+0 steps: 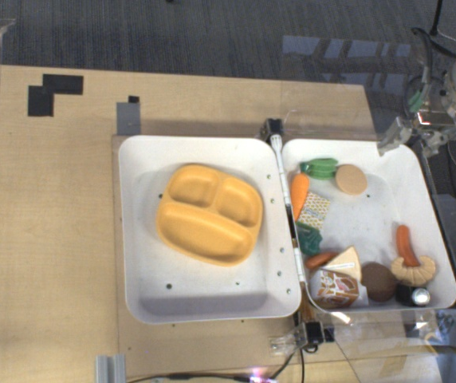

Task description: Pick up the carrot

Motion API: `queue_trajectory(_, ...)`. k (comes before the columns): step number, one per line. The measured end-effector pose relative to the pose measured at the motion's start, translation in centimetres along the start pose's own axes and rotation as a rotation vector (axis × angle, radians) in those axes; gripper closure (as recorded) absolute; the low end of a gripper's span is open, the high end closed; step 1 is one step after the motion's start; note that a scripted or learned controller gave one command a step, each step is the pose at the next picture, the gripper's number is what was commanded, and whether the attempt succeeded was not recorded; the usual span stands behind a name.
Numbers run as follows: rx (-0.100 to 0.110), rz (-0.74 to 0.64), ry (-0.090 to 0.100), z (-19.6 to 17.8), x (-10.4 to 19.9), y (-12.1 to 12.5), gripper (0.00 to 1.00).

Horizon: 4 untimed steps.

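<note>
On the worktop (53, 238) the left white bin (144, 294) holds a yellow divided plate (210, 213), lying far to the left of the jaws (419, 122) and lower in the view. Next comes the right white bin (387, 214), whose contents sit down and to the left of the jaws. The carrot (299, 195) lies against that bin's left wall, pointing downward, well apart from the jaws; a green item (319, 167) rests just above its top end, and a patterned packet (315, 210) touches its right side. A round tan piece (351, 179) sits beside the green item, the nearest thing to the jaws. Lower down stand a small carton (338, 280), a dark brown lump (379, 281) and a sausage (406, 244) above a pale ring-shaped object (414, 270). The jaws hang at the bin's upper right corner, above its rim, with nothing between them; whether they are apart or together cannot be told.
</note>
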State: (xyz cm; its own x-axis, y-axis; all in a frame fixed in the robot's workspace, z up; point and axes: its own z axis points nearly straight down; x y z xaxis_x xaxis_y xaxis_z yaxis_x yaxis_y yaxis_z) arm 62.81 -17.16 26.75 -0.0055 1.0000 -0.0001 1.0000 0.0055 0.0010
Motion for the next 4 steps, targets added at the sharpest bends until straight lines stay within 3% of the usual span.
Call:
queue_trajectory(1,0.012,0.144,0.004,17.0,5.7,1.0,0.00)
queue_trajectory(2,-0.016,0.168,0.002,7.6,9.6,4.6,0.00)
queue_trajectory(3,-0.001,0.319,0.000,18.2,8.9,4.2,0.00)
queue_trajectory(4,-0.012,0.141,0.000,7.8,9.8,-4.5,0.00)
